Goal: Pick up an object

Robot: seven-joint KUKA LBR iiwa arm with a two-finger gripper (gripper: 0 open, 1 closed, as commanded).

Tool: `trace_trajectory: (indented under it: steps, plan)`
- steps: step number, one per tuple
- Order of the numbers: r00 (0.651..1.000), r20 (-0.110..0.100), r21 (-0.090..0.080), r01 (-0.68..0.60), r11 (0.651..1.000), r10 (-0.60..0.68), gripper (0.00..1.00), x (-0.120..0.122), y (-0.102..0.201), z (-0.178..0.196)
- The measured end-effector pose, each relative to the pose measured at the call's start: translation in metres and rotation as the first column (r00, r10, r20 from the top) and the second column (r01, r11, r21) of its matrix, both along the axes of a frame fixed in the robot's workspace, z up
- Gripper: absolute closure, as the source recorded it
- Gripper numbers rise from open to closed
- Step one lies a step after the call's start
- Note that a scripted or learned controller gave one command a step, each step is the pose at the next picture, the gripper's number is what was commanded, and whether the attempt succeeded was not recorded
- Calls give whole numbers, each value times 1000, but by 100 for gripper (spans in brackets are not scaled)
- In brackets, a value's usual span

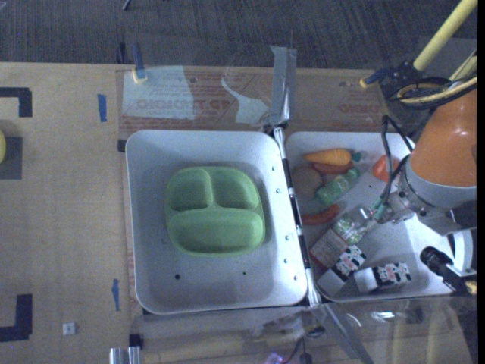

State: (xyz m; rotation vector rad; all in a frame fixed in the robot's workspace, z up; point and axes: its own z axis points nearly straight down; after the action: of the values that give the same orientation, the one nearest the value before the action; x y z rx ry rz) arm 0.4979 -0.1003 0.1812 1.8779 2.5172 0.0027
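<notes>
my pincer (377,214) hangs low in the right bin (299,144), by the clear bottle (350,226); i cannot tell its state from here. the pickable things crowd this bin's left half: carrot (328,157) far, green bottle (336,187) and red pepper (320,216) in the middle, two cow-print cartons (349,262) near. they lie touching, so any grasp risks nudging neighbours. the dividing wall is just left; open floor lies to the right. the left bin (144,226) holds a green tray (215,209).

dark grey carpet floor (227,14) beyond, tan wooden bench (61,226), blue tape marks (101,108), dim light
</notes>
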Motion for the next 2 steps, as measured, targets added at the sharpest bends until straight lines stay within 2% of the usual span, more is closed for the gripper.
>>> trace_trajectory:
  steps: [1, 2]
  plan:
    - [1000, 3, -1, 1, 1000, -1, 100, 1, 0, 10]
    - [1000, 3, -1, 1, 1000, -1, 0, 1, 0, 10]
